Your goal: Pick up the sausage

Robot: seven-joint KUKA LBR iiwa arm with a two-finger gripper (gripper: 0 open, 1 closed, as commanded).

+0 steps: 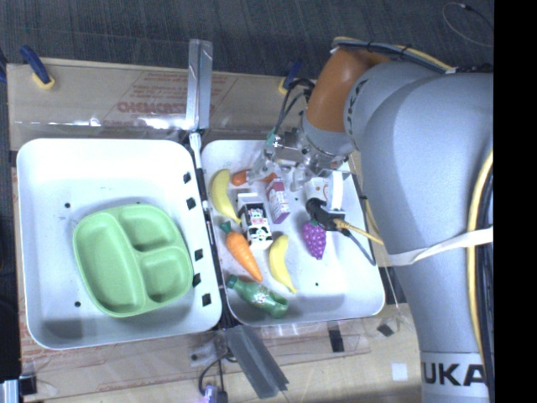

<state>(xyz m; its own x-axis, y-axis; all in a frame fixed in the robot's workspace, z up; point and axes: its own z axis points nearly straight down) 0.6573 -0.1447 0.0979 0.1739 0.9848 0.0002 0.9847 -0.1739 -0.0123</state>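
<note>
With the arm (419,158) reaching in from the right, its orange band (336,86) sits over the far right corner of the right bin (369,296), and the jaws are down inside that bin near its far wall. Wrist hardware and cables clutter that spot, so I can't tell whether the jaws are released or clenched, and nothing is visibly held. The sausage (278,202) looks like the reddish-brown elongated piece just below the jaws, lying roughly lengthwise toward the near edge, though the ID isn't certain at this resolution. Just left of it is a small white carton (254,217), apparently touching. A small orange-red item (241,177) is at the far left of the bin, beside the top of a yellow banana (220,196) that runs along the left wall. The carrot (243,254) lies below the carton, with a second banana (279,263) just to its right. The purple grapes (315,239) are right of the sausage, and a green bottle (260,295) lies along the near wall. The left bin (50,166) holds a green divided tray (126,263). Both bins sit on the counter (101,91).
</note>
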